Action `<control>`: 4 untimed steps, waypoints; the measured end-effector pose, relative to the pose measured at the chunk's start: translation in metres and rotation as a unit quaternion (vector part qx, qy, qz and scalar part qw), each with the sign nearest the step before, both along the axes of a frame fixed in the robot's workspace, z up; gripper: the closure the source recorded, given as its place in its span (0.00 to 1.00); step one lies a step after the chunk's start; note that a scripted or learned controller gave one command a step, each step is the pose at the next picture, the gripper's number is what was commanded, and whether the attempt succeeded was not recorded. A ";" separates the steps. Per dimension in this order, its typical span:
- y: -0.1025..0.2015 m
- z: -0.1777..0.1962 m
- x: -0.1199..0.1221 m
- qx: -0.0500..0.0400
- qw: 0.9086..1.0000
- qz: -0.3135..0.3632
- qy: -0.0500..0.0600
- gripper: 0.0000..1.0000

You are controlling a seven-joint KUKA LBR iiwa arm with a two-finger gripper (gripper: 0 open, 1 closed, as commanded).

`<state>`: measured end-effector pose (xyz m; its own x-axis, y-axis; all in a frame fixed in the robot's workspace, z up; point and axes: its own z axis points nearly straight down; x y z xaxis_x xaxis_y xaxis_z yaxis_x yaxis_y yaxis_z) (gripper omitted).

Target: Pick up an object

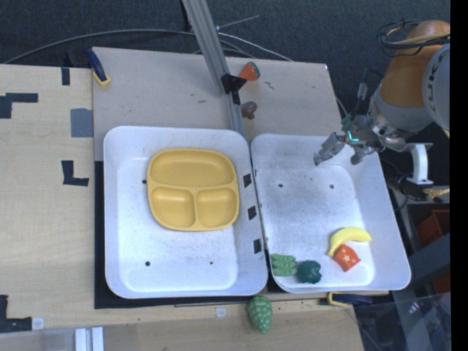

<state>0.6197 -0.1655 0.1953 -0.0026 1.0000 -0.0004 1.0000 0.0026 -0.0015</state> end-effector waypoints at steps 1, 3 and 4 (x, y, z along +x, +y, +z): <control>0.000 -0.046 -0.007 0.000 1.000 0.000 0.002 0.00; -0.001 -0.107 0.001 -0.001 1.000 0.000 0.000 0.00; -0.001 -0.097 0.001 -0.001 1.000 0.001 0.000 1.00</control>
<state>0.6205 -0.1663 0.0987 -0.0042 1.0000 -0.0021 1.0000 0.0042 -0.0021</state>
